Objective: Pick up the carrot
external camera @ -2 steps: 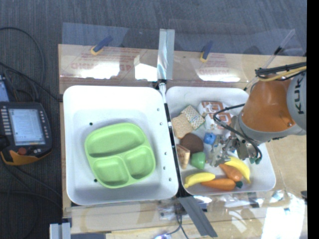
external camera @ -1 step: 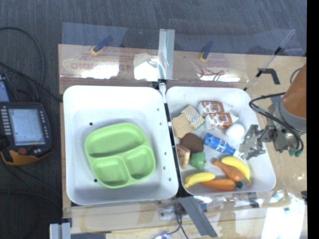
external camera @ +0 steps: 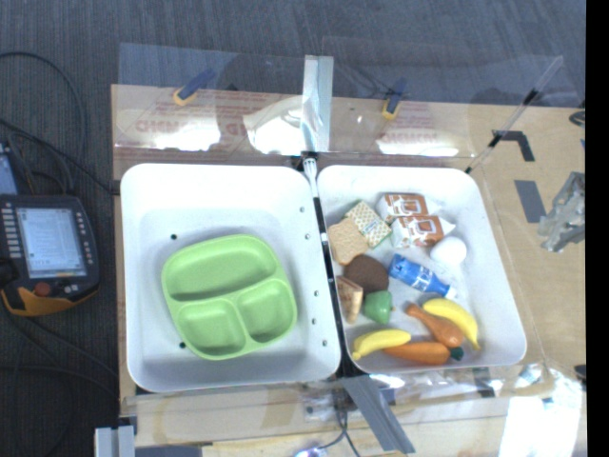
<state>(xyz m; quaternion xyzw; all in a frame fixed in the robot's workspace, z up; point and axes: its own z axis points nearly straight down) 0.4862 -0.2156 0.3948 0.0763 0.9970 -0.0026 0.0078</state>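
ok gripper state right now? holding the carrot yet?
Gripper: at the right edge of the camera view, outside the bins; open or closed cannot be told. The carrot lies in the right bin beside a banana.

Bench (external camera: 542, 284): light wood top, seen at a slant from above. Two shallow white bins sit on it side by side, touching along the middle. Left bin (external camera: 143, 255); right bin (external camera: 495, 284). Behind the bins, clear plastic sheets (external camera: 190, 112) stand along the back edge, held by a blue clip (external camera: 194, 87) on the left and a yellow-and-blue clip (external camera: 389, 103) on the right. Dark tape marks (external camera: 529, 198) on the bare wood right of the bins.
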